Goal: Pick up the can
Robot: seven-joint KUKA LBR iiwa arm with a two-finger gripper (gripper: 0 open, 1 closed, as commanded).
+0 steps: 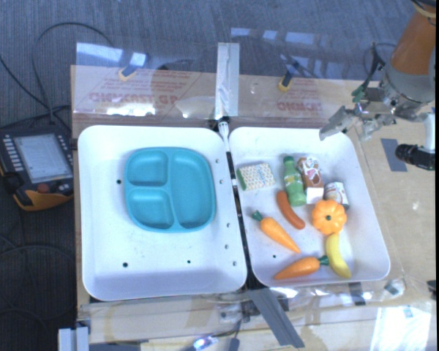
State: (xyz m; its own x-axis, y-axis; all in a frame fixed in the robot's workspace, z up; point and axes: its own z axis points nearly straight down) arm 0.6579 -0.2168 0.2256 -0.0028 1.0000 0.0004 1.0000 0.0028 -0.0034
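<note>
1. Camera view: the tool (349,121) hovers over the right bin's (366,196) upper right rim, fingers spread, gripping nothing.
2. The can (336,194) lies in that bin beside the pumpkin (328,216), untouched; approach, grasp and lift all remain.

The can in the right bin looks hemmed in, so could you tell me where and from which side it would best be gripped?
Probably from above, on the can's sides. A small pumpkin touches its near side and a box crowds its left, so the fingers would likely fit best along the far-near line or on its freer right side, toward the bin wall. The gripper hovers over the bin's far right corner.
</note>
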